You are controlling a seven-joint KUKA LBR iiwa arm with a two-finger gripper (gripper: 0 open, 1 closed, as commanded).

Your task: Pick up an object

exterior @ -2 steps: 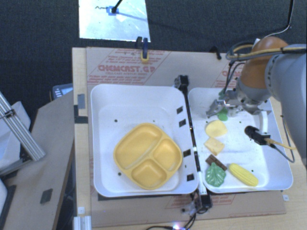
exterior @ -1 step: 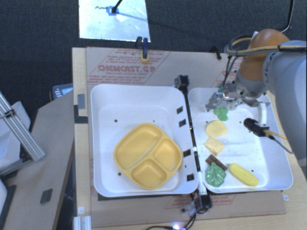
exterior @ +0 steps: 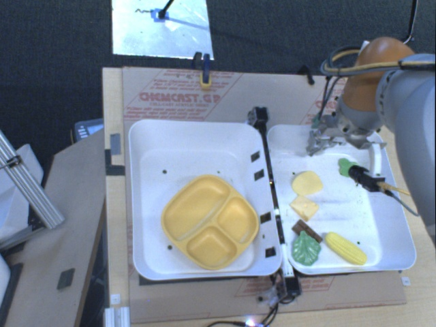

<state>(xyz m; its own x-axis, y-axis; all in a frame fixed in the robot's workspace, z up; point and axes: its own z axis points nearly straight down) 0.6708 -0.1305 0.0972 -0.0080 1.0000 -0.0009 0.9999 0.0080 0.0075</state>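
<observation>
Right bin's far edge | gripper grip unreadable | bare floor beside.

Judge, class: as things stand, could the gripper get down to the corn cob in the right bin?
Probably yes. The corn cob lies uncovered near the right bin's front, apart from the green leaf beside it, and the gripper hangs over the same bin's far end.

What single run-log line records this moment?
hand: over right bin, far end | grasp: none seen | right bin: corn, leaf | left bin: yellow tray
</observation>
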